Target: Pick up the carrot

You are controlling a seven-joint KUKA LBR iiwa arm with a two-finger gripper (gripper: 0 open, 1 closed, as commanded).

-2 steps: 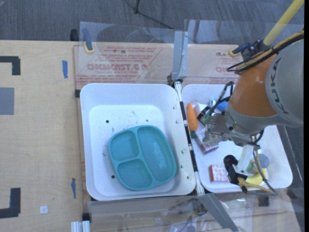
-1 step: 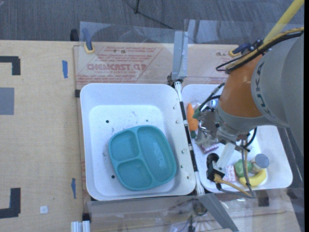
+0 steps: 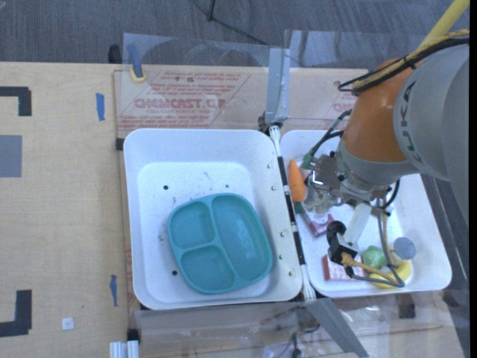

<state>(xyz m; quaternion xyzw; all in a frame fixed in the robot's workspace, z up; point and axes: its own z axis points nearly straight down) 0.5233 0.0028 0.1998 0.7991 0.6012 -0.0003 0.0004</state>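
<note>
A: Arm (image 3: 440, 118) is showing as a fat grey cylinder, dark lettering running along its right side.

B: Band (image 3: 380, 121) above the wrist is reading orange, rounded, glossy.

A: Grey collar is sitting under it, then a cluttered metal wrist block.

B: Black cables are looping off the band's left side. A yellow cable (image 3: 447, 17) is running out toward the top right corner.

A: Gripper (image 3: 322, 200) is looking silvery and small, detail blurring out.
</note>
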